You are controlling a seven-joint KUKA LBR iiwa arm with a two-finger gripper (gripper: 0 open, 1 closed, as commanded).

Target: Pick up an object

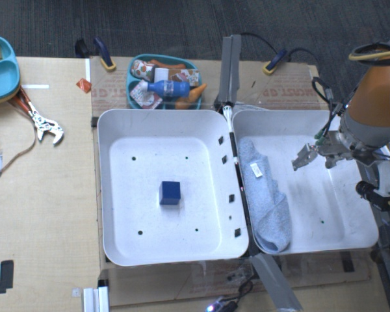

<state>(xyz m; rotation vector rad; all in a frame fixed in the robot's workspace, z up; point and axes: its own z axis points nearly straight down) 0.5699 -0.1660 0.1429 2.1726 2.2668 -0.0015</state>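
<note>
A small dark blue cube (pixel 170 192) sits near the middle of the left bin (pixel 117 239). A pale blue-grey cloth (pixel 265 200) with a white label lies bunched along the left side of the right bin (pixel 351 242). My gripper (pixel 314 162) hangs over the upper right part of the right bin, to the right of the cloth and apart from it. Its fingers (pixel 300 159) are spread open with nothing between them. The arm's orange band (pixel 375 90) shows at the right edge.
Behind the left bin stands a blue bowl (pixel 164 83) of packets and a bottle. A wrench (pixel 44 127) and a teal dish (pixel 0 67) lie on the bench at the left. Clamps (pixel 104 56) hold the back edge.
</note>
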